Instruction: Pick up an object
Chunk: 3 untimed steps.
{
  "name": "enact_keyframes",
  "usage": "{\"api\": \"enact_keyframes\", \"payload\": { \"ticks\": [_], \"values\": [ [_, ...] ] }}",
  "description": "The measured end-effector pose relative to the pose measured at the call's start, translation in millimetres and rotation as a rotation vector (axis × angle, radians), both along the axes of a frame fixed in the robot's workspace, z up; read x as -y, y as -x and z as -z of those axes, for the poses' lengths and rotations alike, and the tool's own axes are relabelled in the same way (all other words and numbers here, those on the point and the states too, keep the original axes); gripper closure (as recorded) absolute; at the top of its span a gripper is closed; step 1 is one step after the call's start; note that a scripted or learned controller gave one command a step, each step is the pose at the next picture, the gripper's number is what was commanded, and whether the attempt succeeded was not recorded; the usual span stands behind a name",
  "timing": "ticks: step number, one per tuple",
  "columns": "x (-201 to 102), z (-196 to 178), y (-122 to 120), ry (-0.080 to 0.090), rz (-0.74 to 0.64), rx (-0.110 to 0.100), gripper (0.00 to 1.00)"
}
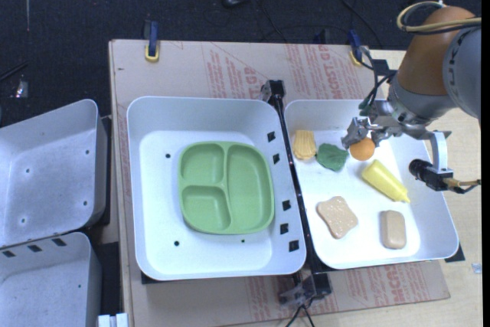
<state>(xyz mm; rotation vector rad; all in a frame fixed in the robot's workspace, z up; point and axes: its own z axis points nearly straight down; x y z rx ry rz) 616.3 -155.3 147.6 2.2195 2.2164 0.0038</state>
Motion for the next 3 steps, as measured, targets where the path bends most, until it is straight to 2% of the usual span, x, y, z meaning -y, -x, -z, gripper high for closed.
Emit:
{"api": "enact_keyframes", "payload": {
  "ticks": [2,3],
  "values": [
    [3.0,-78.7,-4.5,0.0,-0.003,0.0,1.0],
    [-59.8,-76.8,-2.9,-0.004,-0.009,-0.006,1.0]
  ]
}}
